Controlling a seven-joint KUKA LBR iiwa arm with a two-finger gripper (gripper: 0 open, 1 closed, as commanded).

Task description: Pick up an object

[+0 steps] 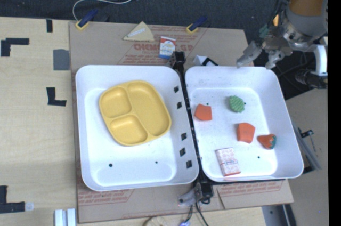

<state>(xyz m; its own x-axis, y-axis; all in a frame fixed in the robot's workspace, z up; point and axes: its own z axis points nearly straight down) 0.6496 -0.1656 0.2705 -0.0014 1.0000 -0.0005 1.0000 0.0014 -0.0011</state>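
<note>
My gripper [258, 54] hangs spread and empty above the right bin's [277, 80] far rim; descending here risks striking it.

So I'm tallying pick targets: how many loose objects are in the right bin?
5. An orange block at the left, a green knobbly piece up top, an orange block mid-bin, a strawberry-like piece at the right, a small pink-printed box near the front. None looks hidden.

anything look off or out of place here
Mostly tidy. A small red-and-white carton and a tan wedge sit on the cardboard behind the bins rather than inside them. The yellow divided plate lies askew in the left bin.
</note>
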